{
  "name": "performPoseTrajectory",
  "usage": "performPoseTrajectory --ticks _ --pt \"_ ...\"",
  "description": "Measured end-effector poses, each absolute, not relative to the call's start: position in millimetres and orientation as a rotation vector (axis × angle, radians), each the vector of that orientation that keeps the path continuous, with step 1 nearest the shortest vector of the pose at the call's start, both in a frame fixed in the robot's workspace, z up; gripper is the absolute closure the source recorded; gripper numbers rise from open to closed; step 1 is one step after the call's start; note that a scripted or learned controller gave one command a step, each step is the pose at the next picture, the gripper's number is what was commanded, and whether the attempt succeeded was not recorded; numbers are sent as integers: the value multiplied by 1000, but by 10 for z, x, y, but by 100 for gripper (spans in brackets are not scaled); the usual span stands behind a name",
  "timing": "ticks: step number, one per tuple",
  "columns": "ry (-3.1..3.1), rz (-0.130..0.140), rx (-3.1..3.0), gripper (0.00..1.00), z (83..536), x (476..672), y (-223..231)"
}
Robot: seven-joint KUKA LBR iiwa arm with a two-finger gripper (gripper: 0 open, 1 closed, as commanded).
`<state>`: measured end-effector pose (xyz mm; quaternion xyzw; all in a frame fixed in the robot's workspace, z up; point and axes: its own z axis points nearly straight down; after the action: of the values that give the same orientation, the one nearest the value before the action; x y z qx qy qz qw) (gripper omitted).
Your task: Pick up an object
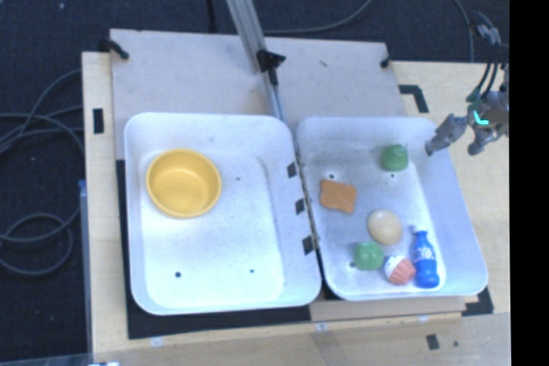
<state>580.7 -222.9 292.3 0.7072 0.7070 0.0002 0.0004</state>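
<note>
Overhead, the camera view looks down on a pale wooden tabletop (99, 210) carrying two shallow white bins side by side; the left bin (214, 270) holds a yellow bowl (183, 183) near its upper left corner, upright and well apart from everything else. The right bin (446, 193) holds six small things; a green ball (394, 157) lies near its upper edge; a tan, bread-like piece (337, 196) lies toward its left side; a cream egg-shaped object (385, 226) sits near the middle; below it a smaller green object (370, 255) lies just beside a red-and-white object (399, 270), which touches a blue-and-white bottle (424, 259) lying near the bin's lower right corner. The gripper (458, 136) hangs at the right edge of the scene, just outside the right bin's upper right corner, above the tabletop and apart from every object; its jaws look spread, with nothing between them, though they are small and somewhat blurred. A metal post (238, 0) slants up from between the bins toward the top; dark cables (39, 133) trail over the black floor at left.
</note>
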Motion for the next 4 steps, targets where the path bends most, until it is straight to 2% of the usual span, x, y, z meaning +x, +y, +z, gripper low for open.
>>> performPoseTrajectory --ticks 1,2,4 --pt "2221 1 2221 0 2922 5807 -2229" --pt "2222 -3 2224 0 2491 5838 -2265" --pt "2224 -4 2224 0 1263 5862 -2202"
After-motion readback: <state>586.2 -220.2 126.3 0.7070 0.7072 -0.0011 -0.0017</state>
